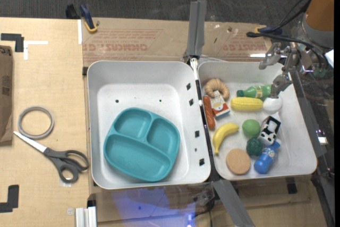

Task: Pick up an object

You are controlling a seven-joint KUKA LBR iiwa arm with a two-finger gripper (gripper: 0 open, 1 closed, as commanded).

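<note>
Meanwhile, the hand (281,84) hangs over the far right of the right bin (305,141), its grip impossible to tell, just above the corn cob (246,104) and green bottle (254,92).

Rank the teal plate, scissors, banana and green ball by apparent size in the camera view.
1. teal plate
2. scissors
3. banana
4. green ball
All lie at similar depth, so the order looks reliable.
</note>
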